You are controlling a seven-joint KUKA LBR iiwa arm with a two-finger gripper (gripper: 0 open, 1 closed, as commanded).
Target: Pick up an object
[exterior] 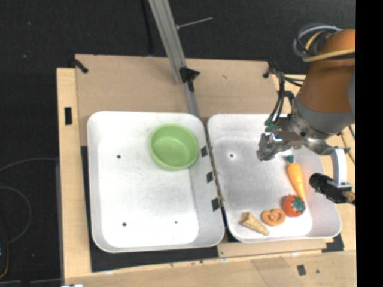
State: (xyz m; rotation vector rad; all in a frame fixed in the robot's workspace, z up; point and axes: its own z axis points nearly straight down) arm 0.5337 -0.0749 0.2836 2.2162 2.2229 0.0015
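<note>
The right bin (239, 178) holds everything but the green bowl (174, 147), beyond its left wall. Its near right corner has the carrot (295, 180), tomato (294, 205), orange slice (273, 216), wedge (254, 222). The gripper (267, 147) hangs above its middle.

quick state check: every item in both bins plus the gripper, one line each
green bowl: upright, in the left bin, nothing visible inside it
carrot: lying flat in the right bin, near its right wall
tomato: resting just below the carrot's tip
orange slice: lying flat, left of the tomato
wedge: lying flat near the right bin's front edge
gripper: over the right bin, nothing seen held
</note>
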